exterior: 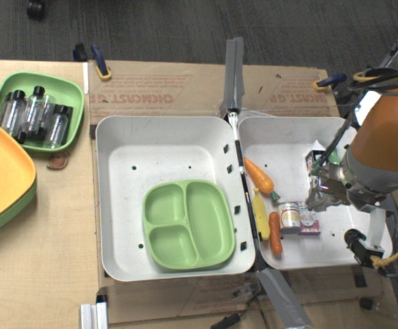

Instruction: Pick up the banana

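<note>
Gripper point(315, 199) low in right bin point(291, 134), just above can point(290, 216); finger spread unclear, can't tell. Banana point(260, 213) apart, by carrot point(258, 175).

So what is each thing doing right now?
Banana: lying flat by the right bin's left wall, not picked up.
Carrot: lying flat, above the banana.
Hot dog: lying flat beside the banana.
Can: lying on its side.
Green plate: right way up in the left bin.
Gripper: low over the right bin, by the can.
Bottles: lying in a green tray.
</note>
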`<state>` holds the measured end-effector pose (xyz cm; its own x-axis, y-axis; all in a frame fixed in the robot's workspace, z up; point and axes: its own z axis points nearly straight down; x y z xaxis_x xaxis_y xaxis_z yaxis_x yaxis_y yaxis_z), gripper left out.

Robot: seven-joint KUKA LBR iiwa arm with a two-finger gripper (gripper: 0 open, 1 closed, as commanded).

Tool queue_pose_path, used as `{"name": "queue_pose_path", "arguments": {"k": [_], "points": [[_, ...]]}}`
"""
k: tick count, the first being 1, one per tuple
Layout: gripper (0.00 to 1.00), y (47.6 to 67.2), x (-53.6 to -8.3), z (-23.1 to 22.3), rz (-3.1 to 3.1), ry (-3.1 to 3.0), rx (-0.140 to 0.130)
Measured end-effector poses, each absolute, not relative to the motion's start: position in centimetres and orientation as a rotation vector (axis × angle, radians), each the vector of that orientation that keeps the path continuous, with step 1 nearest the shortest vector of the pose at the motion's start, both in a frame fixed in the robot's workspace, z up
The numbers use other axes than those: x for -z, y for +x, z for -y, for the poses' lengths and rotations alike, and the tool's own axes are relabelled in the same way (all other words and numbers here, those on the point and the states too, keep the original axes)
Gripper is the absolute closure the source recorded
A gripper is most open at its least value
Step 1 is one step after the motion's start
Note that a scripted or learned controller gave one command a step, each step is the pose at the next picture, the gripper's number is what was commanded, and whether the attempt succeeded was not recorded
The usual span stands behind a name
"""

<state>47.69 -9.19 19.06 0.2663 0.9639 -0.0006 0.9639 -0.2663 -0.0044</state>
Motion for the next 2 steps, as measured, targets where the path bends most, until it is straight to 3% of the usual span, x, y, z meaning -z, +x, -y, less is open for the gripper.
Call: {"name": "queue_pose_path", "arguments": {"k": [1,2], "points": [[1.0,50.5,-30.2,10.4,1.943,-2.469,-0.006],[1.0,51.5,-22.6,11.4,2.323,-2.112,-0.005]]}}
